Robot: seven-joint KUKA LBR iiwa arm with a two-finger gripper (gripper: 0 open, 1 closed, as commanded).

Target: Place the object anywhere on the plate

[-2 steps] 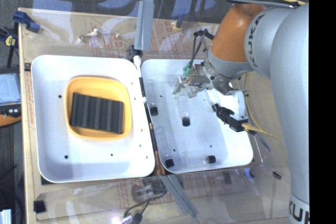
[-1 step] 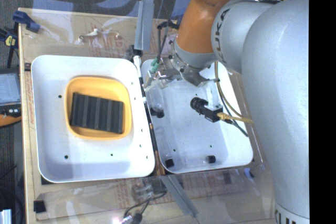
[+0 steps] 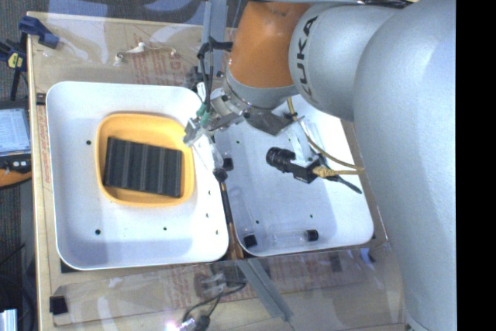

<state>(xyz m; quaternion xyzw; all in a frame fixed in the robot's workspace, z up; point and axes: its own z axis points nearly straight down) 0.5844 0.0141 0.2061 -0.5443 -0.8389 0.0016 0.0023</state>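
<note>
Arm (image 3: 403,128) nearest the lens, its bulk covering most of the right bin (image 3: 333,225). Gripper (image 3: 200,129) sits at the inner wall of the left bin (image 3: 116,248), just beside the right rim of the plate (image 3: 143,120); whether it is open or closed cannot be read at this angle, and nothing is visibly held. A dark ridged slab (image 3: 143,167) lies flat inside the plate, probably the object, in which case it is already placed. A small black part (image 3: 280,159) with a cable shows over the right bin; cannot tell if it is loose or belongs to the wrist. Risks: gripper is close to the plate rim and the wall between bins, so a low sideways move could catch the rim and shift or tip the plate, sliding the slab. Open room: bare bin floor below and left of the plate; straight up looks safest.
</note>
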